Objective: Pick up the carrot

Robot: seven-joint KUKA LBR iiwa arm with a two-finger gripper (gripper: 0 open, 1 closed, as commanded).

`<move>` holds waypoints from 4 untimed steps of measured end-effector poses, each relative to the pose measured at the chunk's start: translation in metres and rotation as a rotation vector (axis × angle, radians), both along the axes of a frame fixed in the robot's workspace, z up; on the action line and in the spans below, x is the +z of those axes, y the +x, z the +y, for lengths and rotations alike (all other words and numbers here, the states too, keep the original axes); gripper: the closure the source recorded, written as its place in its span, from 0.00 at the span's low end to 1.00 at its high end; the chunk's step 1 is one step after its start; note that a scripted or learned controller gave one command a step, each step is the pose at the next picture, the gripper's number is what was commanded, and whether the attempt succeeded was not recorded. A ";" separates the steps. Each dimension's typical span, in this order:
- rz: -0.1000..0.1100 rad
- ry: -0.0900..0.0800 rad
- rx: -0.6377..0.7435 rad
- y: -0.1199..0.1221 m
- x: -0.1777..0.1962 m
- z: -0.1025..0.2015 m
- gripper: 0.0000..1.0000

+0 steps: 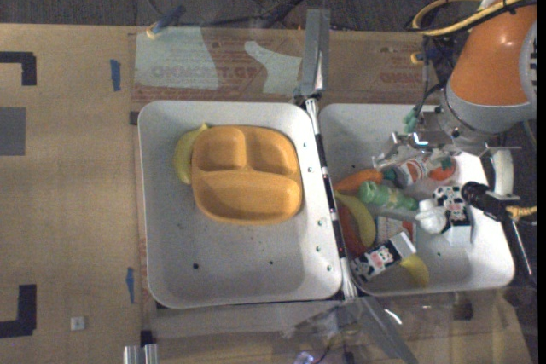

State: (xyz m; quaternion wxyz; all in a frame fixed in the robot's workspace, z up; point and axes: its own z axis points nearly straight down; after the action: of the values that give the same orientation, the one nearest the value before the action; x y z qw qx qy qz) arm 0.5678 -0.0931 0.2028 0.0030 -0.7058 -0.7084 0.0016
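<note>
Claw point(415, 151) first: it hangs low over the far part of the right bin point(495, 264), amid a clutter of small things, and whether it is spread or pressed together I cannot tell, since metal parts and toys blur into one another there. Above it, the grey arm with its orange band point(490, 64) comes in from the right of that bin.

Taking the right bin as the landmark, and going by size: the counter point(68, 209) of tan board carries it, and the left bin point(247, 273) sits just beside it, their rims touching along a shared edge. In the left bin an orange divided tray point(247, 173) lies toward the far side, with a yellow banana point(182, 156) tucked against the tray's left edge.

Inside the right bin, a second banana point(363, 217) lies along the left wall. The carrot point(357, 180) lies just beyond it, at the bin's left side, slanting toward the claw and close to it, but not visibly pinched. A green bottle point(388, 197) rests just beside the carrot, toward the bin's middle. A black-and-white carton point(380, 257) sits at the near wall, and another like it point(450, 202) sits toward the right.
</note>
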 end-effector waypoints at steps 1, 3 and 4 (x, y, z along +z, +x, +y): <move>-0.021 -0.003 0.252 0.031 -0.086 0.000 0.00; -0.002 0.001 0.307 0.092 -0.054 -0.018 0.00; -0.021 0.000 0.518 0.056 -0.095 -0.006 0.00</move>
State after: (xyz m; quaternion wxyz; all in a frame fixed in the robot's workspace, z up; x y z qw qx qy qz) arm 0.6234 -0.0987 0.1078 -0.0049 -0.5006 -0.8657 -0.0047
